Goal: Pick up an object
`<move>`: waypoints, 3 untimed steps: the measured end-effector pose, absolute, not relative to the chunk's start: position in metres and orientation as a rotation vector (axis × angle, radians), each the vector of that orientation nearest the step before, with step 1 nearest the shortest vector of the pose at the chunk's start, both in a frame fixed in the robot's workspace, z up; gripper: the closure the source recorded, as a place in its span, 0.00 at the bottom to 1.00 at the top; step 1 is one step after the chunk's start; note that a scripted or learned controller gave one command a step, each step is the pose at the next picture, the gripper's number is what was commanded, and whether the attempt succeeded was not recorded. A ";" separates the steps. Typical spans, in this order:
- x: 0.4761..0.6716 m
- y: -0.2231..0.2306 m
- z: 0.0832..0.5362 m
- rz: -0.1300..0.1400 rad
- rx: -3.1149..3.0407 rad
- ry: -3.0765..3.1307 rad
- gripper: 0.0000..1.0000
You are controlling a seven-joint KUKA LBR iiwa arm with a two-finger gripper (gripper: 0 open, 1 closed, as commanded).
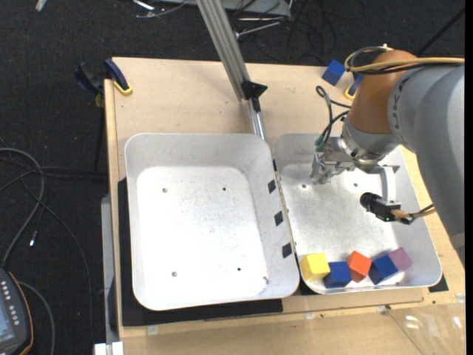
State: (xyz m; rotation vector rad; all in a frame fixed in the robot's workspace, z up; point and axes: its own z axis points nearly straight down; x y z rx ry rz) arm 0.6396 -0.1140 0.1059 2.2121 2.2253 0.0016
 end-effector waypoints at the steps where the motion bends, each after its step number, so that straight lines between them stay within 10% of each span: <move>1: 0.607 -0.184 0.095 -0.006 2.230 2.212 1.00; 2: 0.610 -0.179 0.096 0.000 2.222 2.220 0.00; 3: 0.574 -0.174 0.118 -0.002 2.225 2.220 0.00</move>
